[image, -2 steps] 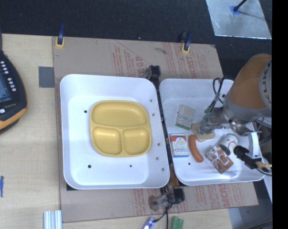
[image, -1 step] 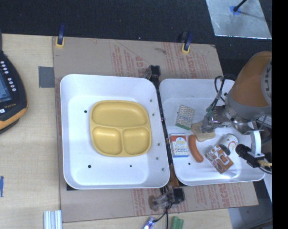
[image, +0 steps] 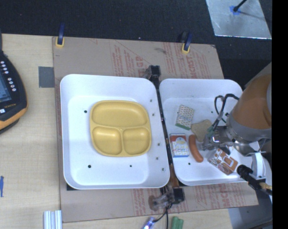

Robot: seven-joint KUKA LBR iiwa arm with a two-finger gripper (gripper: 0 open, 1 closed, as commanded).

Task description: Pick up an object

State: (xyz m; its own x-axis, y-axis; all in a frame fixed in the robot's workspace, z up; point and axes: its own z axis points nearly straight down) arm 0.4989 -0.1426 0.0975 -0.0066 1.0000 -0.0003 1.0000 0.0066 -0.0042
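In the right-hand bin point(image: 201, 86), low over its middle, the gripper point(image: 211, 140) hangs beneath the grey wrist and orange band of the arm, which reaches in from the right. Whether it is released or clenched I cannot tell, since the wrist hides its tips. Touching or just beside it lies a tan, crumpled-looking piece point(image: 201, 127), and close below runs an orange sausage-shaped toy point(image: 196, 148). That sausage looks like the likeliest object to lift: probably light, smooth and somewhat slippery, best pinched across its narrow middle. A red-and-white card packet point(image: 180, 146) lies flat just left of it, a green-patterned packet point(image: 185, 116) above, and a brown wrapped snack point(image: 223, 161) toward the near right; flat things like these would likely give little to pinch. Things crowd this bin, so room around the sausage is tight, with the divider wall near on the left. The left bin point(image: 77, 128) holds a yellow divided tray point(image: 120, 128).
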